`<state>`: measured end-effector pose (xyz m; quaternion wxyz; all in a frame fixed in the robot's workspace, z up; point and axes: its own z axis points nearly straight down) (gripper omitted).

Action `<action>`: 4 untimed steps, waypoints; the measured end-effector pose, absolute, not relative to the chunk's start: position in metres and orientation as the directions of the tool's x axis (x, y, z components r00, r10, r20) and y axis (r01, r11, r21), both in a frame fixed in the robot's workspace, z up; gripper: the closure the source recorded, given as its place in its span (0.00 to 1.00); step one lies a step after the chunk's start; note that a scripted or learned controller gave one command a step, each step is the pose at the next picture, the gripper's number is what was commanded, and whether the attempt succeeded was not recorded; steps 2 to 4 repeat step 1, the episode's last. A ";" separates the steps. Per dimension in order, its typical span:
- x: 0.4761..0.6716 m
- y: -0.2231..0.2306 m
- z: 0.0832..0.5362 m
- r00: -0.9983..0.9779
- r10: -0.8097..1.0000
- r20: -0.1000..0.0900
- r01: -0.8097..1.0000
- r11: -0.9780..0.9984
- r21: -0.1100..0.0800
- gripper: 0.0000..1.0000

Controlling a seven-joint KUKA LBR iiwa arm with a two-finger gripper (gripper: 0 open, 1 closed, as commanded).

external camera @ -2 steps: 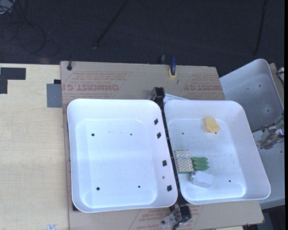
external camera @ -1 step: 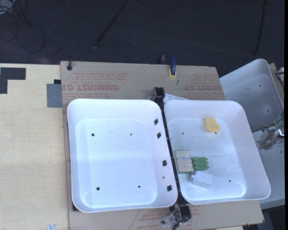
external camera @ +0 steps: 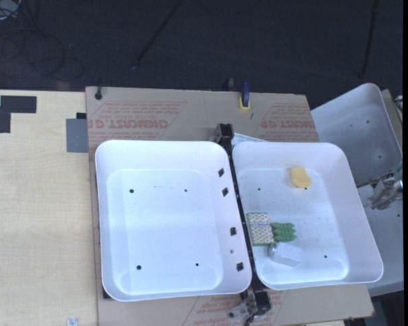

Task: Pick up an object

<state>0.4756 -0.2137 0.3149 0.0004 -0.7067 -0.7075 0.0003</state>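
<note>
Camera view looks down on the table with the two white bins side by side, and honestly the pick looks like it hasn't started. All the candidates sit in the right bin [external camera: 340, 182]: a small yellow object [external camera: 300, 177] up near the back, well apart from the rest, and a little cluster by the bin's left wall near the front. That cluster is a patterned block [external camera: 260, 228] with a checkered top, a green toy [external camera: 283, 232] touching or just beside it on the right, and a pale grey object [external camera: 285, 253] just in front of both. The left bin [external camera: 109, 182] is just its white floor with a few dark dots on it.

So for progress I'd say nothing is done yet: everything rests on the bin floor, nothing is lifted. What's left is basically the whole job: go over the right bin, come down on one thing, close, lift.

As for the arm, all I can make out is some metal hardware at the far right edge [external camera: 386, 190], past the right bin's rim, near a grey plate [external camera: 357, 117]. It might be part of the end effector, but it's too small and cut off to call. Whether it's open or closed I can't tell, and I see nothing in it. If I had to pick, the yellow one looks easiest since it sits alone.
</note>
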 end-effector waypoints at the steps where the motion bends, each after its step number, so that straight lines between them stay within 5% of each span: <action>1: 0.475 -0.214 0.316 -0.001 1.000 0.000 1.000 0.001 -0.001 1.00; 4: 0.475 -0.214 0.316 -0.001 1.000 0.000 1.000 0.001 -0.001 1.00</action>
